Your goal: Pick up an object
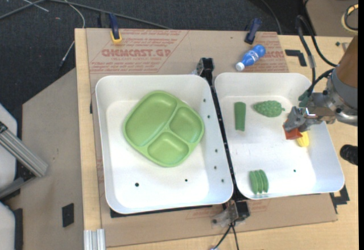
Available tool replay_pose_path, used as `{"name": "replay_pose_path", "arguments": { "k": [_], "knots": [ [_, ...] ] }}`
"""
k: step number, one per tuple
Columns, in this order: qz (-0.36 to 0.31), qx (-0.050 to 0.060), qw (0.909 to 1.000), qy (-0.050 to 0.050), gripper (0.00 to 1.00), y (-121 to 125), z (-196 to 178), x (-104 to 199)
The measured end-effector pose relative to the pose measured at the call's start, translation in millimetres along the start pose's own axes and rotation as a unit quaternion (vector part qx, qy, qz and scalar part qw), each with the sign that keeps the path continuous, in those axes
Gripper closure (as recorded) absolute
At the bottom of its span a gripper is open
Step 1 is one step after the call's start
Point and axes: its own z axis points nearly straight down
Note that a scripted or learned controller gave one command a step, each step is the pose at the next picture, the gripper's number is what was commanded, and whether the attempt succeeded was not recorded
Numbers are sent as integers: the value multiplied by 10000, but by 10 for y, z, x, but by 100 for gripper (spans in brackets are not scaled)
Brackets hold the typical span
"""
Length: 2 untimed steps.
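Jaws' state cannot be told as the gripper (pixel 297 124) hangs at the right bin's (pixel 318 186) three o'clock edge, over a small orange-and-yellow piece (pixel 300 137). A straight, centred descent would likely serve best.

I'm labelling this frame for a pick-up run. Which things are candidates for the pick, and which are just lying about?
Candidates, right bin: green stick, bumpy green piece, ridged green piece, yellow piece and orange piece by the gripper.

Lying about: green divided plate, blue bottle, clamps.
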Motion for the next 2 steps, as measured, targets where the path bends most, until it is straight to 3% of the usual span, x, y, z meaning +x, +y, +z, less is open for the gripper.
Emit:
{"name": "replay_pose_path", "arguments": {
  "k": [2],
  "knots": [
    [-26, 54, 10000, 27, 100, 11, 298, 1132]
  ]
}}
